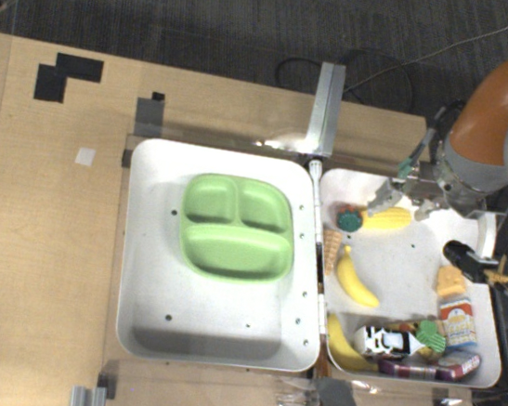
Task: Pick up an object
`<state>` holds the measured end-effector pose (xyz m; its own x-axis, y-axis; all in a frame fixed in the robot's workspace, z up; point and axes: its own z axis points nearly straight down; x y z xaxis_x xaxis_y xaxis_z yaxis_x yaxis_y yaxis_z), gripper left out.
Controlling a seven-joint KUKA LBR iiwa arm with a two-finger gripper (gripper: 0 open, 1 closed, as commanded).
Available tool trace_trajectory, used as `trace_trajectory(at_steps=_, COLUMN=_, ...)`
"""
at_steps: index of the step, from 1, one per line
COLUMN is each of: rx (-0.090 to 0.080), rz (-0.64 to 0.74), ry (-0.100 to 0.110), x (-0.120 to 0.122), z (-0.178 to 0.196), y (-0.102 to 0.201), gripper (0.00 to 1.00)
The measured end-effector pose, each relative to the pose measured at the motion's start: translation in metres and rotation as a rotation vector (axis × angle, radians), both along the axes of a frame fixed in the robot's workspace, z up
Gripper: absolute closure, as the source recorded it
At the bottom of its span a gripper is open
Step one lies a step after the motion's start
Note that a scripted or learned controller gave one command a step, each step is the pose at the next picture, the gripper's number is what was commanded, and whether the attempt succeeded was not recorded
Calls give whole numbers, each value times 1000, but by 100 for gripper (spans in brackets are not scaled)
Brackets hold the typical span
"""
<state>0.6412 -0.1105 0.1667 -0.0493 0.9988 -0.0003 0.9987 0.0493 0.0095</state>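
Currently:
gripper (402, 196): far end of right bin (415, 258), jaws apart, straddling a yellow banana (387, 219), nothing lifted
other bananas (356, 279): mid and near-left of the right bin
left bin (143, 257): holds green tray (235, 226)
risk: the curved banana may roll or slip toward the teal toy (350, 220) on closing, leaving an empty pinch

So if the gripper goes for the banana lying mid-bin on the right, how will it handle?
The banana looks like a smooth plastic toy, so probably stiff and light. Its glossy curved skin may slip between the fingers unless gripped across the middle. Lying flat on the right bin floor with open space around it, it would likely spin or slide rather than roll if nudged.
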Motion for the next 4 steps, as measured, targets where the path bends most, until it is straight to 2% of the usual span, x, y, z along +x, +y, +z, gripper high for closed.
trace_trajectory(at_steps=1, rx=-2, rz=97, ry=0, x=23, z=-67, y=-8, gripper=0)
trace_trajectory(at_steps=2, rx=-5, rz=271, ry=-6, x=-21, z=-76, y=12, gripper=0)
trace_trajectory(at_steps=3, rx=-6, rz=349, ry=-8, x=-97, z=-75, y=7, gripper=0)
trace_trajectory(at_steps=4, rx=-17, rz=584, ry=-21, x=-143, z=-73, y=7, gripper=0)
